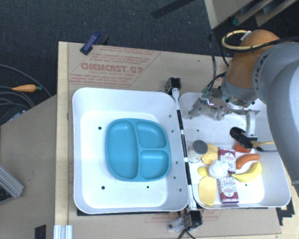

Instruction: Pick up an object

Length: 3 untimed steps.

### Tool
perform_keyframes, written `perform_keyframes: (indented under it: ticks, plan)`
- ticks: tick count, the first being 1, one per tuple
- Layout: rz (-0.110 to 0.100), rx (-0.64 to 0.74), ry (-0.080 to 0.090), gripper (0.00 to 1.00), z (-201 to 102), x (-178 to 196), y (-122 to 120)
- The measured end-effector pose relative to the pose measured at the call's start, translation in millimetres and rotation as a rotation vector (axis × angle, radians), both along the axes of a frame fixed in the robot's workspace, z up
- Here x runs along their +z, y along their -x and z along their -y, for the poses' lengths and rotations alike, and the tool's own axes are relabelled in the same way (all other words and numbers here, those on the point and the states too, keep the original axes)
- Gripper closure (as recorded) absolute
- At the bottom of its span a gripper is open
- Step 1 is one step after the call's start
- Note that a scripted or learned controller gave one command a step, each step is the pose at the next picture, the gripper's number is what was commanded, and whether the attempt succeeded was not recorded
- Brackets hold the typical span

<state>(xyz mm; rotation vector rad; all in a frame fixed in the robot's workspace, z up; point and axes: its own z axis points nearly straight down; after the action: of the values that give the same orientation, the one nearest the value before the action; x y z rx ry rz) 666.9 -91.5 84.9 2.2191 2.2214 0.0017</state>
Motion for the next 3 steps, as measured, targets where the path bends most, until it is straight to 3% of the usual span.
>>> perform_keyframes:
  ticks: [1,3]
  plan:
    - [-0.004,-0.002,-0.001,0.00,2.6,-0.5,54.8]
    - [0.000,0.000,0.000,0.00,2.6,0.0,2.6]
